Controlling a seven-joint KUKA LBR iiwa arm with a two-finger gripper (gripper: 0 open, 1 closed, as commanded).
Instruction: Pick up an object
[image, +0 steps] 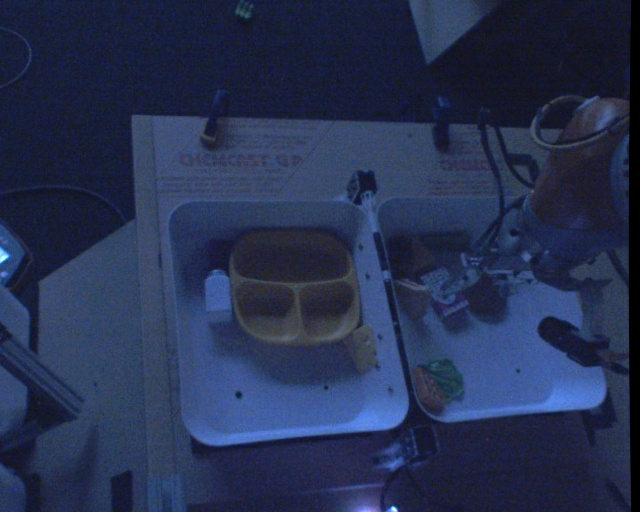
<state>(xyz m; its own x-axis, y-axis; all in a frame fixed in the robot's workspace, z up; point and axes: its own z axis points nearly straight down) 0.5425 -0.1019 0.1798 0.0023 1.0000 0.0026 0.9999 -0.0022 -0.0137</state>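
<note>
Dim frame. Left bin (190, 300): yellow divided tray (293, 285), small white block (217, 296) touching its left edge, pale yellow piece (362, 347) at its lower right corner. Right bin (520, 380): end effector (470, 280) low among dark clutter near the divider; green-orange item (438, 384) sits apart toward the front.

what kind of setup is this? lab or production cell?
Most likely a dim robot-grasping lab bench, not production: two shallow white plastic bins side by side, household clutter like a yellow three-compartment plastic tray, and a grey arm with an orange band reaching into the right bin.
</note>
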